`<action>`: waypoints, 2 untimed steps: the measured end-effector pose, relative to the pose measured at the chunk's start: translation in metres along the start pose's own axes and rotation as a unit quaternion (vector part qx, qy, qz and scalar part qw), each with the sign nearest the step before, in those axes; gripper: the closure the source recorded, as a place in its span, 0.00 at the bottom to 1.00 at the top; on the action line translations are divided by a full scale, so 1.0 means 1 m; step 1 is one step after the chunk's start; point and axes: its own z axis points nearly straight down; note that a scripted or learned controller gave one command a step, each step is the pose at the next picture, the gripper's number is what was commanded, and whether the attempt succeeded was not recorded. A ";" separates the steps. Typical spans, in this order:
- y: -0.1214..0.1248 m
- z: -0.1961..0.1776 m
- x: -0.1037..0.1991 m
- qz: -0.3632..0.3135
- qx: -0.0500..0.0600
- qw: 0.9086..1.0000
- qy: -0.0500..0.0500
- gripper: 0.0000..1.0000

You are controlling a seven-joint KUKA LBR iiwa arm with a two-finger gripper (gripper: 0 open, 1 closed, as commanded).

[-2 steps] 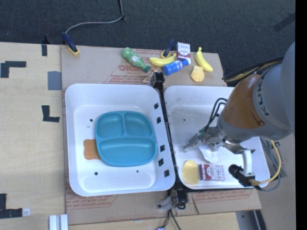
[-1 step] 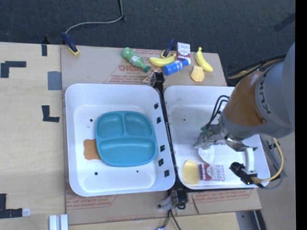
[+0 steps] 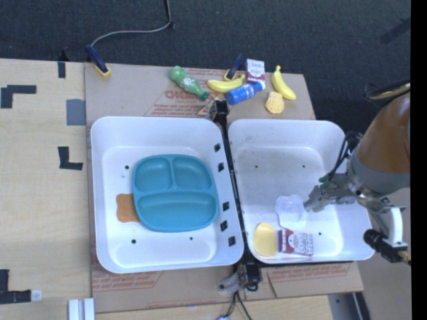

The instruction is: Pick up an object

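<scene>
Gripper (image 3: 319,199) is low inside the right bin (image 3: 287,129), its tip at the edge of a clear plastic cup (image 3: 291,209); whether the fingers are apart or closed cannot be told, as they blur into the wrist. The cup is translucent and hard to outline. Just below the tip lie a red-and-white carton (image 3: 296,243) and a yellow item (image 3: 265,239). Far left, a blue divided tray (image 3: 175,192) partly covers an orange piece (image 3: 125,208).

cam: fixed overhead, slanted | frames both bins (image 3: 160,129) | arm (image 3: 387,152) enters right, apparently mid-range
</scene>
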 end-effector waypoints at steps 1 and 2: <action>0.078 -0.094 -0.027 -0.001 -0.001 1.000 -0.001 1.00; 0.078 -0.093 -0.027 -0.001 0.000 1.000 0.000 0.00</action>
